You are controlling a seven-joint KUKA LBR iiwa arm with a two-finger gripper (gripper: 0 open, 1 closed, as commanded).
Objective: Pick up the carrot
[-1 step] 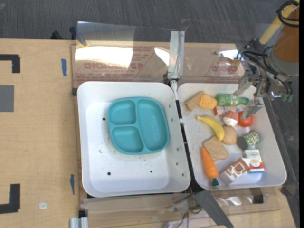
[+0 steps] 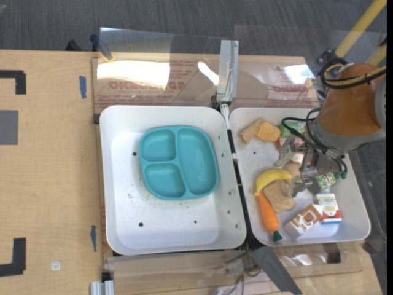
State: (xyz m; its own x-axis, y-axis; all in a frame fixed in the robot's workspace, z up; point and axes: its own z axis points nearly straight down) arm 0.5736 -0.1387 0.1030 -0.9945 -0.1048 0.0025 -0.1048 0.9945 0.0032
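Observation:
The orange carrot [image 2: 268, 213] with its green tip lies at the front of the right bin [image 2: 362, 217], angled towards the near edge, next to a slice of toast [image 2: 279, 196]. My gripper [image 2: 302, 178] hangs low over the middle of the right bin, above and to the right of the carrot, close to the toast and the banana [image 2: 272, 179]. Nothing can be seen held between its fingers, and the carrot lies apart from it.
The left bin [image 2: 116, 195] holds a teal divided plate [image 2: 179, 161]. Around the carrot lie a waffle [image 2: 268, 131], a bread piece [image 2: 250, 131], small cartons [image 2: 314, 215] and green items [image 2: 293, 128]. The arm's orange band [image 2: 347, 103] hangs over the bin's back right.

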